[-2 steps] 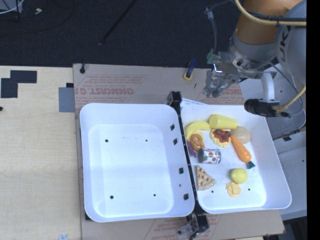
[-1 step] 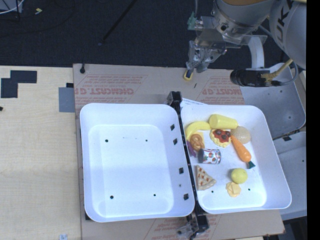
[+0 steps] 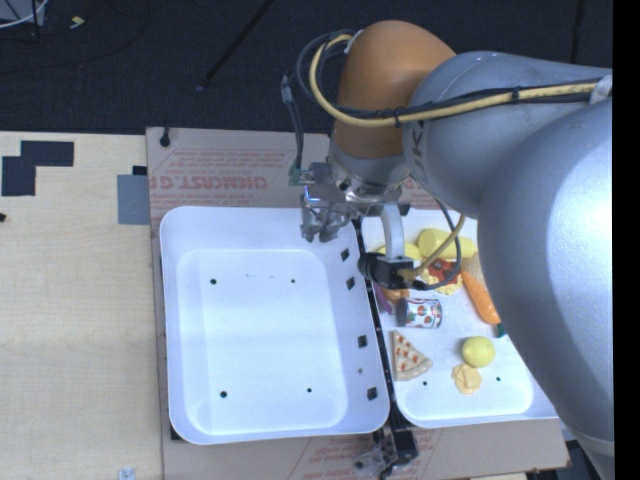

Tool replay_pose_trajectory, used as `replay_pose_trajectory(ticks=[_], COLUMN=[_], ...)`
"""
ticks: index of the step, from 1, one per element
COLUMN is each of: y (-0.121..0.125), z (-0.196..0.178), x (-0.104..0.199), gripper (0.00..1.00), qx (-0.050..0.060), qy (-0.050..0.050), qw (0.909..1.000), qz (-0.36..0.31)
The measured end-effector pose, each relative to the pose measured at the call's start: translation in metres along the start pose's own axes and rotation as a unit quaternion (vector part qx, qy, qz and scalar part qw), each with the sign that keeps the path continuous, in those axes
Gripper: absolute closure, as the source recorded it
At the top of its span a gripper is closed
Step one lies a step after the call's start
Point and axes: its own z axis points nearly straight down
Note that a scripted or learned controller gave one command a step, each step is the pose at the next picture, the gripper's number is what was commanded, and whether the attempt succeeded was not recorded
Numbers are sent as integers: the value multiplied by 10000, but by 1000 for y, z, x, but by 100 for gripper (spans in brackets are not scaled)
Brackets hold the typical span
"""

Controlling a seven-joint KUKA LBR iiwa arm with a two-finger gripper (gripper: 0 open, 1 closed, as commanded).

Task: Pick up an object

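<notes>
My gripper point(image 3: 322, 224) hangs over the far right corner of the left bin point(image 3: 190, 268), close to the wall between the two bins. Nothing shows under it but white bin floor. The right bin point(image 3: 500, 400) holds the objects: a pizza slice point(image 3: 407, 355), a small red and white can point(image 3: 425, 314), a yellow lemon point(image 3: 478, 350), a pale yellow lump point(image 3: 466, 378), an orange carrot point(image 3: 481, 299) and a pile of yellow and red pieces point(image 3: 441, 252). All of these lie to the right of the gripper, and the arm hides part of that bin.
The big grey arm covers the right side of the view and the right bin's far edge. Both bins rest on a cardboard sheet point(image 3: 230, 168) on the wooden bench point(image 3: 70, 298). A black divider point(image 3: 375, 338) runs between the bins.
</notes>
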Motion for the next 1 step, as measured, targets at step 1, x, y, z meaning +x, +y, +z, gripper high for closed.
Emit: replay_pose_trajectory(ticks=[1], y=[0], z=[-226], x=[61], gripper=[100], qx=[-148], qy=[29], qw=[9999], qz=[-15])
